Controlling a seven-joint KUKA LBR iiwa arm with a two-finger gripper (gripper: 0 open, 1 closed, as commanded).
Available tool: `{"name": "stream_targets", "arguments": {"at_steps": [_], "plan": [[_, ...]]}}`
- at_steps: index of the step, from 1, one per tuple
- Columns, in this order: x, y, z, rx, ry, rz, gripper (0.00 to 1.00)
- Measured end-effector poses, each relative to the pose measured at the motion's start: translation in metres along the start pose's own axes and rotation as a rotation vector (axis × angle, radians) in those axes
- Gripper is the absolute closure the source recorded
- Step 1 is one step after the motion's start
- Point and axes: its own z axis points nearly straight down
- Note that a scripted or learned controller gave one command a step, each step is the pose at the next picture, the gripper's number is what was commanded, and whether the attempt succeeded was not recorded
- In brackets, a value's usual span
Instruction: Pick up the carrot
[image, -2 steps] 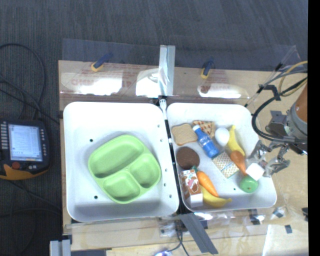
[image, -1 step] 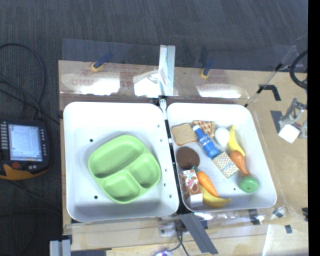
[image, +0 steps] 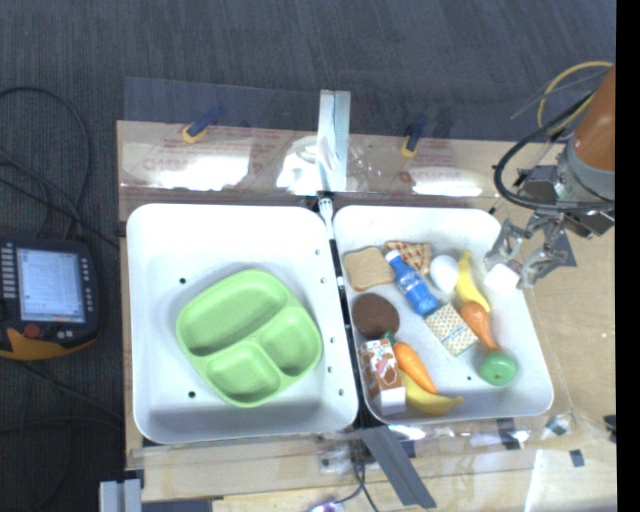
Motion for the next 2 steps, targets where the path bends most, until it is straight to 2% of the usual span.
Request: {"name": "stream_targets", "arguments": {"at_steps": [1, 2], "plan": [[0.001, -0.003, -0.010, 0.018, -0.004, 0.003, 0.00], [0.016, 0.025, 0.135, 0.027, -0.004, 0.074, 0.00]]}}
